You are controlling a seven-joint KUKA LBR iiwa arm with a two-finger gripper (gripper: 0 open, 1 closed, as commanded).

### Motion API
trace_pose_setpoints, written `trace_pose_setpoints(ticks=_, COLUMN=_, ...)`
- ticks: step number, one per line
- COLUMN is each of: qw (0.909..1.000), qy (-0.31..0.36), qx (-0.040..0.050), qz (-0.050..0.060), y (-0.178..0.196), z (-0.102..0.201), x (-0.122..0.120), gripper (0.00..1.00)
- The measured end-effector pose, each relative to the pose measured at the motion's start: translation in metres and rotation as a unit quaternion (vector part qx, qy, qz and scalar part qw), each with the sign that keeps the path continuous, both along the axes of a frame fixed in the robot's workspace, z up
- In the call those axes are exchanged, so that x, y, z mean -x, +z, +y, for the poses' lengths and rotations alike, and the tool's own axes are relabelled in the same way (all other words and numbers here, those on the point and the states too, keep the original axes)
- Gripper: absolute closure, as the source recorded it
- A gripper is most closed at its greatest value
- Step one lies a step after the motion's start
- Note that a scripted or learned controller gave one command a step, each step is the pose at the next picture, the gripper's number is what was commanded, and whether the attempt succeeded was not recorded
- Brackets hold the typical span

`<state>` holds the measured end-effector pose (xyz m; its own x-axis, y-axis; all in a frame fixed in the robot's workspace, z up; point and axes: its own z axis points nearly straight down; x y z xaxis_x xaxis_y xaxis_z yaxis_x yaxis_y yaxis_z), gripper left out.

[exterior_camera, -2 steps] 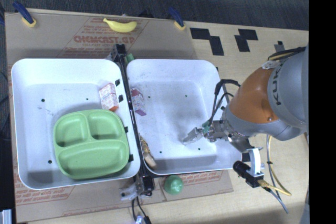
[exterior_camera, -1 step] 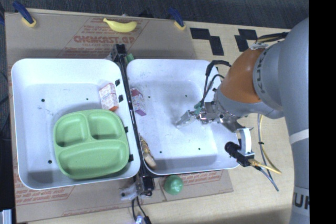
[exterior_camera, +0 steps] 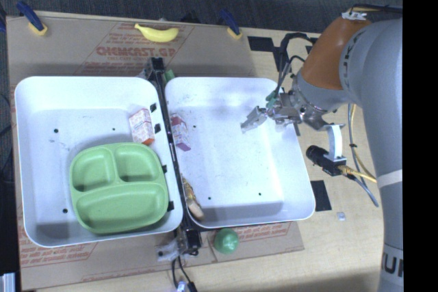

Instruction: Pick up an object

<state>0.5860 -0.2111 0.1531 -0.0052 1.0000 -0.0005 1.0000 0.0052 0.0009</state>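
Observation:
My gripper (exterior_camera: 252, 119) hangs over the right bin (exterior_camera: 274, 178), in its upper right part, with the grey arm and its orange band reaching in from the right. Nothing lies directly beneath it. A small pink and white packet (exterior_camera: 181, 133) rests at the right bin's left wall, well left of the gripper. A tan object (exterior_camera: 192, 204) lies in that bin's front left corner. In the left bin (exterior_camera: 41, 113) sit a green divided plate (exterior_camera: 120, 187) and a small orange and white carton (exterior_camera: 142, 126).
A yellow banana (exterior_camera: 157, 31) lies on the cardboard behind the bins. A green ball (exterior_camera: 226, 241) sits on the bench in front of the right bin. Blue clamps (exterior_camera: 32, 18) hold the cardboard's far edge. Cables hang by the arm at right.

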Motion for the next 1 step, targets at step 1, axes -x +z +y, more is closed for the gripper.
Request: trace_pose_setpoints(ticks=1, qw=1.0000, qy=0.001, qx=-0.0009, qz=0.003, y=-0.0614, z=0.0000, x=0.0923, gripper=0.00)
